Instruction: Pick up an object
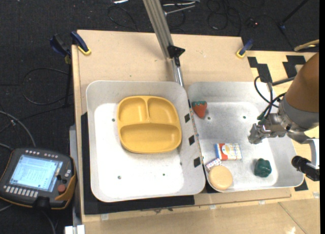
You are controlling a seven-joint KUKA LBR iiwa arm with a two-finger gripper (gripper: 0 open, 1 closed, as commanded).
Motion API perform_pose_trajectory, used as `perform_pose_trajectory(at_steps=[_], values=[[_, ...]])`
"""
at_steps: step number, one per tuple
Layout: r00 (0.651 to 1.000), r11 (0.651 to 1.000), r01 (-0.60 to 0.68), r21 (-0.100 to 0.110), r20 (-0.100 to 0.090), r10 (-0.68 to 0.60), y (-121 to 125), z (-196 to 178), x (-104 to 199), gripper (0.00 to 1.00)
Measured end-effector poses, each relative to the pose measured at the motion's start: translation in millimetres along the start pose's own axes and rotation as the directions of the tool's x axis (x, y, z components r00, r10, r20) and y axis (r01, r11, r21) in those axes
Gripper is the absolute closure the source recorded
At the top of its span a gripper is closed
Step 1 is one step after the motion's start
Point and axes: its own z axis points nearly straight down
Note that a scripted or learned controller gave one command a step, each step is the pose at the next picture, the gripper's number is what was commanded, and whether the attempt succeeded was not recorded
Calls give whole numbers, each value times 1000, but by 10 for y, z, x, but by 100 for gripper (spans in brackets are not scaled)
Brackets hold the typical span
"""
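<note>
At the near edge of the right bin (238,110), a round tan disc (221,178) is seated against the rim. A dark green object (262,167) is located to its right, apart from it, on the bin floor. Just behind the disc, a small white carton (228,152) with red and blue print is laid flat. At the far left corner of the same bin, a red strawberry-shaped toy (200,109) with a green top is positioned close to the dividing edge.

The left bin (101,141) is occupied by 1 yellow tray (149,124) with 3 compartments, placed toward the bin's far half.

The gripper (257,134) is suspended over the right half of the right bin, beyond the green object and to the right of the carton. Nothing is seen between the fingers; whether they are released or clenched cannot be told. Both bins are carried on a tan tabletop (132,55).
</note>
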Motion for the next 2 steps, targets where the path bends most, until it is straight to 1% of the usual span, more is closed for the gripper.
perform_pose_trajectory(at_steps=[1, 2], values=[[1000, 1000, 3, 0, 0, -3, 19, -414, -4, 100], [1000, 1000, 8, 7, -5, -8, 17, -351, 543, 100]])
